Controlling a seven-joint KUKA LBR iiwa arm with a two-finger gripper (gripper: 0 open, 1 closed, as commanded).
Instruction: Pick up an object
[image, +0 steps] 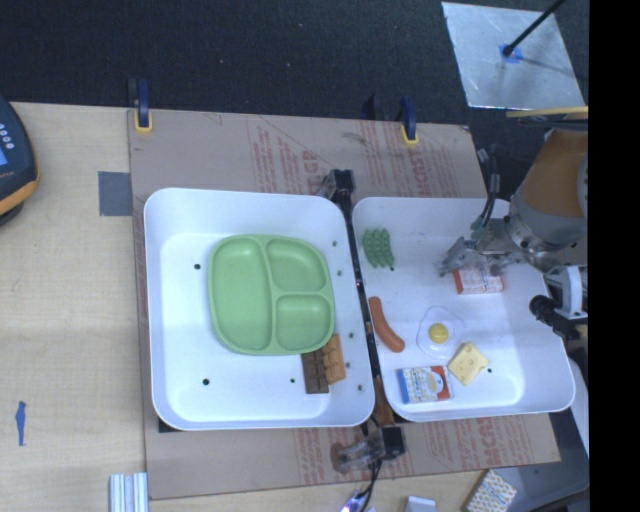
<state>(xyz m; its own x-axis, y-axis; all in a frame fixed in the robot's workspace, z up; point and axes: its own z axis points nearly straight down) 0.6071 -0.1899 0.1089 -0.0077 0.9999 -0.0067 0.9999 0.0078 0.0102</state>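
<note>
The arm comes in from the right, and its gripper (476, 256) hangs low over the upper part of the right bin (535, 395). Just below it, touching or nearly touching, lies a small red-and-white packet (480, 283), partly hidden by the gripper. Elsewhere in this bin lie a green bunch of grapes (377, 248), an orange-red sausage (385, 324), a fried egg (438, 333), a yellow cheese wedge (467, 363) and a blue-and-white carton (422, 384). Nothing is visibly lifted off the bin floor.
The left bin (170, 380) holds a green divided plate (270, 294) and a brown waffle piece (323, 366) at its lower right. Both bins rest on a cardboard sheet (250, 150) clamped to the bench. A black divider rail (355, 290) runs between the bins.
</note>
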